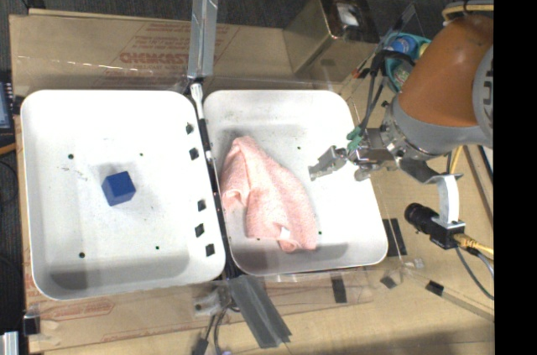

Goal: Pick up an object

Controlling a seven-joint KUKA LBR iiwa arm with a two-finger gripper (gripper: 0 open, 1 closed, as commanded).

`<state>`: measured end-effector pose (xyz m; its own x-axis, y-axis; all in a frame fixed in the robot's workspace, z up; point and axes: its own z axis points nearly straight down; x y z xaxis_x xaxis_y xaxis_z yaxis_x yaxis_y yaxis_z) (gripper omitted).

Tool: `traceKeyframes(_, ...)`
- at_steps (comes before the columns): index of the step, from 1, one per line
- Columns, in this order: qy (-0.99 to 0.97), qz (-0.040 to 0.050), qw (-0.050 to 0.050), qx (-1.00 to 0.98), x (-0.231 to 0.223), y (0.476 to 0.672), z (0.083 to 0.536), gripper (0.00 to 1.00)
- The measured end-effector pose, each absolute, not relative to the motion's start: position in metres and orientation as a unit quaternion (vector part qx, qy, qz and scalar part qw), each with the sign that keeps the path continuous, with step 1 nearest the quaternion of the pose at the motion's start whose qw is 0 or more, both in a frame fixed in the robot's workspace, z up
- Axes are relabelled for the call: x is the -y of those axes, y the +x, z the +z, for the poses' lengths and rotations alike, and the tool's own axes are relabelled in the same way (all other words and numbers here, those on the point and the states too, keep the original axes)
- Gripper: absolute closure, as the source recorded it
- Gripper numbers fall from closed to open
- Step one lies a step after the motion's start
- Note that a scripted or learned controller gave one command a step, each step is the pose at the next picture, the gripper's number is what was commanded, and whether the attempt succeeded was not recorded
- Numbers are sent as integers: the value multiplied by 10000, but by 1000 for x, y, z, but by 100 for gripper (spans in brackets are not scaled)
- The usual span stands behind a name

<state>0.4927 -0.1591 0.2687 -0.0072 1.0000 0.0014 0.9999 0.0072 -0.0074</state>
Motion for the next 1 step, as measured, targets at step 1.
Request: traceKeyframes(1,-6977,28,43,7164,106,526,122,0)
